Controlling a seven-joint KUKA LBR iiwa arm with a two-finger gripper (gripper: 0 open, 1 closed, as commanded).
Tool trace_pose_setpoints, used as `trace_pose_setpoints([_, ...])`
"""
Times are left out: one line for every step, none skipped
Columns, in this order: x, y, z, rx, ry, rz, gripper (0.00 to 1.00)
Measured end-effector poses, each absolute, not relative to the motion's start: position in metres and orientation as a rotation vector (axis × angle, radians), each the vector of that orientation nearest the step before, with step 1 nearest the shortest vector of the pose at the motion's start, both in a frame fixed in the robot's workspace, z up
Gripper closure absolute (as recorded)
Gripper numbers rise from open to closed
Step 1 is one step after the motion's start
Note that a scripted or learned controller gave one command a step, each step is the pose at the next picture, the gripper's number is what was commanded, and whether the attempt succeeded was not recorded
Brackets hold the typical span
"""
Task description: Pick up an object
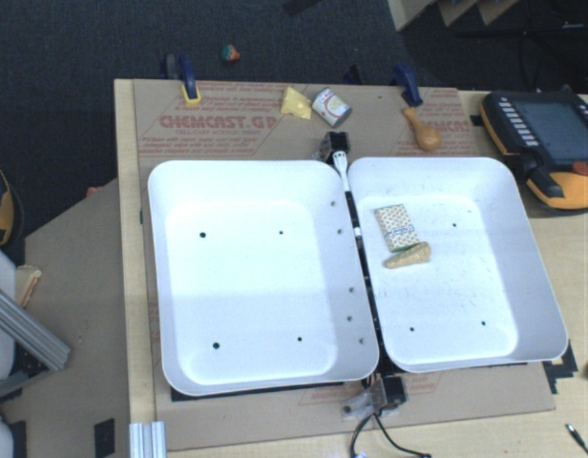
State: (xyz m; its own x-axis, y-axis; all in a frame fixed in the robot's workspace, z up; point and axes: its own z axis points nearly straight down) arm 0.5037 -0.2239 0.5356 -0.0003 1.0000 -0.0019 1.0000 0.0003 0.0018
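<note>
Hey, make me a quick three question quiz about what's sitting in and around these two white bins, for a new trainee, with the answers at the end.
1. True or false: the patterned packet lies in the left bin.
2. Which item lies just below the packet in this view? A) tan oblong piece B) yellow wedge C) blue clamp
3. Fill in: the yellow wedge rests on the ____, beyond the bins.

Key: 1 false, it is in the right bin. 2 A. 3 cardboard sheet.

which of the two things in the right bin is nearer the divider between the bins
The patterned flat packet: it lies in the right bin closer to the divider than the tan, elongated piece resting just below it, which sits a little further right.
</note>
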Motion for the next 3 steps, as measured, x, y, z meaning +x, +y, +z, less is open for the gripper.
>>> trace_pose_setpoints([0.555,-0.168,0.444,2.219,2.235,-0.005,0.0])
trace_pose_setpoints([0.582,-0.092,0.29,2.221,2.237,-0.007,0.0])
trace_pose_setpoints([0.583,-0.098,0.309,2.217,2.219,0.004,1.0])
